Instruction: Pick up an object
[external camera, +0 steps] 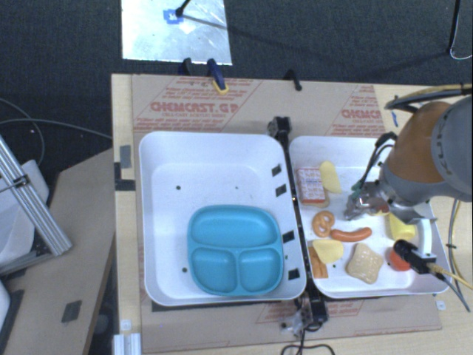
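Sausage: we judge it light, smooth, rollable; grip across its middle.
End effector: just above it; width we cannot tell.

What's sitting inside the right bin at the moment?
Right bin holds toy foods: pretzel, sausage, bread slice, a red-labelled packet, yellow pieces. The arm and tool cover its right part, hiding anything beneath.

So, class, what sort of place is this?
Likely a robotics lab test bench: a robot arm over two white bins, toy food such as a pretzel, and a divided blue tray.
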`<state>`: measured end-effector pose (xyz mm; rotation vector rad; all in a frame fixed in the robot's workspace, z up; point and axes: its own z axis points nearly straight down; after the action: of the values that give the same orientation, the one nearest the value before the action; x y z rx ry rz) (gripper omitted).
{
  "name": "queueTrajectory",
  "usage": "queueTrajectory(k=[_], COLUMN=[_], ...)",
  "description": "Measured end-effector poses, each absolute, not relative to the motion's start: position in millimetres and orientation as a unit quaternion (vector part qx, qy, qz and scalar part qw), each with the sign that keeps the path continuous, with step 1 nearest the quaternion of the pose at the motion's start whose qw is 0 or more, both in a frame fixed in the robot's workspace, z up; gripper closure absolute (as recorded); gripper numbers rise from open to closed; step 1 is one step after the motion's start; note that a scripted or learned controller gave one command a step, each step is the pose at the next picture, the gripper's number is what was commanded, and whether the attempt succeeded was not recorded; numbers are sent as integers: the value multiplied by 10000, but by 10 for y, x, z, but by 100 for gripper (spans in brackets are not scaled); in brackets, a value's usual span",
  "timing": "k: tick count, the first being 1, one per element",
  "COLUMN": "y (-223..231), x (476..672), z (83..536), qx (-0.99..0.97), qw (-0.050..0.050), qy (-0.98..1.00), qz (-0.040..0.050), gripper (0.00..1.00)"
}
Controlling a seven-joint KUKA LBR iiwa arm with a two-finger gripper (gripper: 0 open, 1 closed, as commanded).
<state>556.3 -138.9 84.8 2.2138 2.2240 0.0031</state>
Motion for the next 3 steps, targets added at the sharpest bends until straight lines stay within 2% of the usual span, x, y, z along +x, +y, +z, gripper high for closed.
queueTrajectory(k=[1, 2, 3], y=[-1423, -1039, -1060], x=[5820, 5264, 5300], z=[852, 838, 950], qx=[7054, 7064, 7062], qw=[21, -25, 12], qy=[7088, 7078, 7081], qz=[14, -5, 11], gripper=[0, 0, 100])
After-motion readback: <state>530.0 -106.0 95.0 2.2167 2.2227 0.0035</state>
